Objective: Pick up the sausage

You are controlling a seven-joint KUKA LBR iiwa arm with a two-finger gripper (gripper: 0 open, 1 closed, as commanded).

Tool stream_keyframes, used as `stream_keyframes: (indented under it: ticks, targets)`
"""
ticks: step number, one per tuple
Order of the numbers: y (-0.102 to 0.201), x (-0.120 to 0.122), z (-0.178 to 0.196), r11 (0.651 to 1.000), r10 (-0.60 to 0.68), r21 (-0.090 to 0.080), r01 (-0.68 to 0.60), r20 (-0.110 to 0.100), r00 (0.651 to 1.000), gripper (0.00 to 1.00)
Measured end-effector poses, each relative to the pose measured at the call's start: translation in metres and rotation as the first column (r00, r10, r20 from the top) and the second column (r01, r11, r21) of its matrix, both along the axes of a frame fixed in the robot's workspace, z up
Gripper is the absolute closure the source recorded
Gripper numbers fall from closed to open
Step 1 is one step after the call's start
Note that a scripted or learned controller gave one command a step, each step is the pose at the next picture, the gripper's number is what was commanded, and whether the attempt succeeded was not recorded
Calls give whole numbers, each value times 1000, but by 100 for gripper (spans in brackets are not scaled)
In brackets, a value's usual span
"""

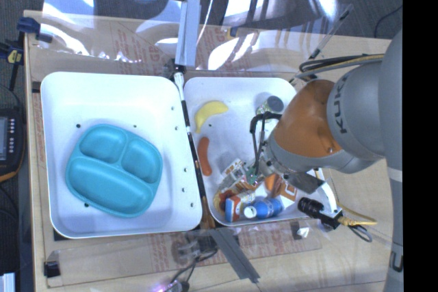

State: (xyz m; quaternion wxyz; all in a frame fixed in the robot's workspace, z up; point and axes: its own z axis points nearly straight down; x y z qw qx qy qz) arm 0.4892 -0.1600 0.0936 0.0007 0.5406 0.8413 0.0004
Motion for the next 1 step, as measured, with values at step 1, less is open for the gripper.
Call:
stream_keyframes:
  ticks: [1]
  targets:
    - [1,2,10,1000,6,0,-6,1,1000,100]
